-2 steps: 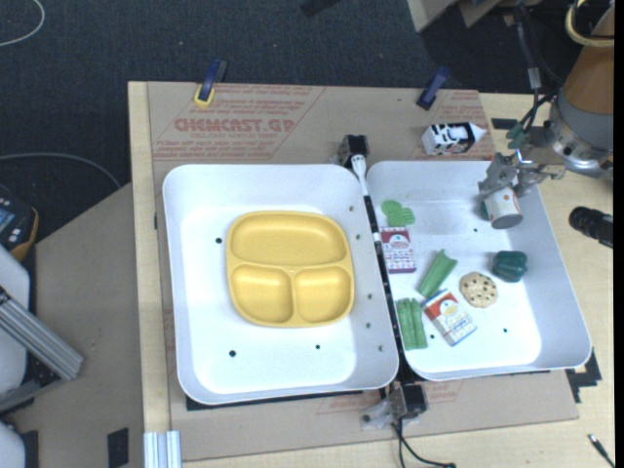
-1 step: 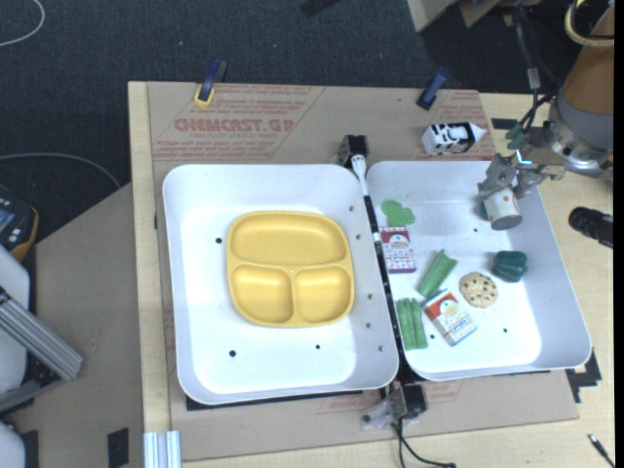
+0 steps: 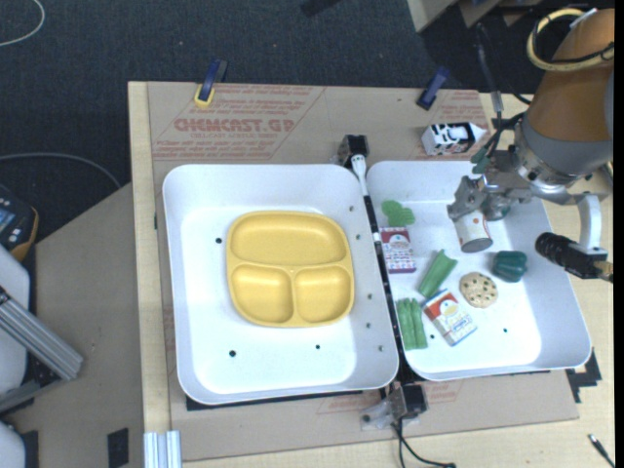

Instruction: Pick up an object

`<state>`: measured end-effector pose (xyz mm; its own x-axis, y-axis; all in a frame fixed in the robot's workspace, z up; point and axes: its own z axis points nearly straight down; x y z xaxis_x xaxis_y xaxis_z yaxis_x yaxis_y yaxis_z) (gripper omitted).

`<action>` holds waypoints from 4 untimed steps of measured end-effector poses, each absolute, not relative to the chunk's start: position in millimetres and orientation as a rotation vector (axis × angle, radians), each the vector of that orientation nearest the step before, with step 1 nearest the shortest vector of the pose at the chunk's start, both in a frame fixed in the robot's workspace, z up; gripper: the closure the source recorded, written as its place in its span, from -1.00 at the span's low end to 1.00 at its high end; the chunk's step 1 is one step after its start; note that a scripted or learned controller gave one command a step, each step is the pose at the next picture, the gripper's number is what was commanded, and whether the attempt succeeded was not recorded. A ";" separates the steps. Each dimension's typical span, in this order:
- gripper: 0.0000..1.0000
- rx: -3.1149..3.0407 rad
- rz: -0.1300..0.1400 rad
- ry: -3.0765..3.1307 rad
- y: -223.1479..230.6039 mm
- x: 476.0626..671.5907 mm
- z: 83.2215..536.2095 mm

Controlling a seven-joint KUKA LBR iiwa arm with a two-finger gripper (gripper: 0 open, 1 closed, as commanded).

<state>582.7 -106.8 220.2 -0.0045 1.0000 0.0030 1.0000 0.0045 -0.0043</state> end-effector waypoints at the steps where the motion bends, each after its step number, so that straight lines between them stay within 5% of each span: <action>1: 1.00 -2.217 0.002 -2.221 -70.9 561.0 220.2; 2: 1.00 -2.215 0.003 -2.221 -34.2 525.8 217.8; 4: 1.00 -2.219 0.004 -2.219 -10.1 525.7 215.5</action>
